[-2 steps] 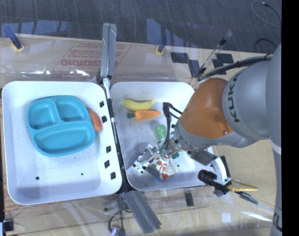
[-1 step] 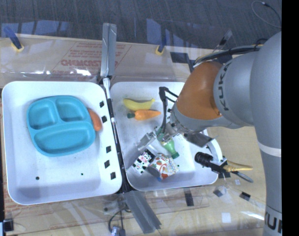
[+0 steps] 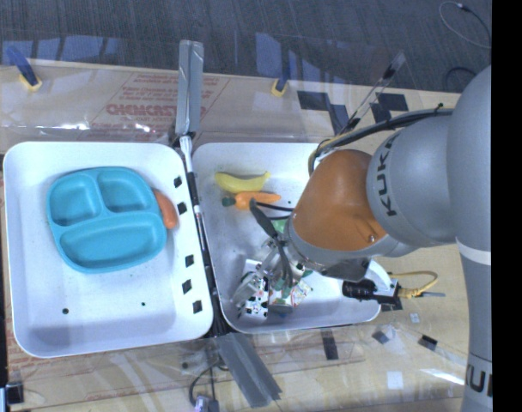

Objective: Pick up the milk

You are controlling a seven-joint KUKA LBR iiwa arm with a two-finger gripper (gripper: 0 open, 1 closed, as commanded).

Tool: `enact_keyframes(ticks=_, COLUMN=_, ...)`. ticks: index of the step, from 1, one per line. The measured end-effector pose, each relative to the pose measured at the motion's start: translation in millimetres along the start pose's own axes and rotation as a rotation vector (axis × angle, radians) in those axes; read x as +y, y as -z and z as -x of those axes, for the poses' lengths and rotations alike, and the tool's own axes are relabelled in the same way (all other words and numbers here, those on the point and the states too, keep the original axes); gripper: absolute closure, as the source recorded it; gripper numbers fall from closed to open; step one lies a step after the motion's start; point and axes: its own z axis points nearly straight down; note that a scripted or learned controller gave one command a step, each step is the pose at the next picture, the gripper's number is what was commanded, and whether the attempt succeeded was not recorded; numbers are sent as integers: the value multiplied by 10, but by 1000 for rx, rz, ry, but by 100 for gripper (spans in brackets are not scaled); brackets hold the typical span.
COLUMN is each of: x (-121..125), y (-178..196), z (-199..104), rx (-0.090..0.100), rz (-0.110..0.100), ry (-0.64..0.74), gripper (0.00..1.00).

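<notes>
The milk (image 3: 259, 298) is a small white carton with dark and coloured print, lying near the front edge of the right bin (image 3: 227, 230). My gripper (image 3: 276, 273) hangs low over it, reaching down from under the orange wrist band. The gripper's tip sits right at the carton's upper side, and the two overlap in the camera view. Part of the carton is hidden under the gripper, and I cannot tell whether they touch.
A yellow banana (image 3: 240, 180) and an orange carrot (image 3: 254, 199) lie at the back of the right bin. The left bin (image 3: 89, 307) holds a blue divided plate (image 3: 106, 217) with an orange piece (image 3: 166, 209) at its right side.
</notes>
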Motion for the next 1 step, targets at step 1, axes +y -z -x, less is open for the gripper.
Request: enact_keyframes(ticks=1, x=63, y=162, z=68, rx=-23, rz=16, ry=5, gripper=100)
